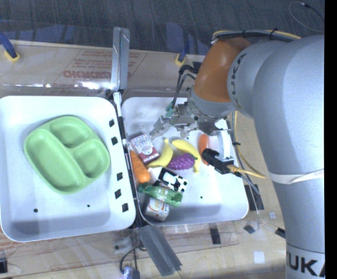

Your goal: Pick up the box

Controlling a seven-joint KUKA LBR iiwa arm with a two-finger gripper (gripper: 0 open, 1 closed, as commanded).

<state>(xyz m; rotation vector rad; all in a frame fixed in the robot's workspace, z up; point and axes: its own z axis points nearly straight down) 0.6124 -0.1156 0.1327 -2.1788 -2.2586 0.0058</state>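
My claw hangs low over the far part of the right bin, reaching in from the right under my orange wrist band; whether it is apart or together I cannot tell, and nothing shows gripped in it. Just beside it, toward the near-left, the box lies flat on the bin floor, small, red and white, close to the divider between the bins. A banana curves next to the box, with a bunch of purple grapes touching it. A carrot lies along the bin's left wall below the box. Nearer the front sit a black-and-white block and a jar tipped on its side. The left bin holds a green divided plate.
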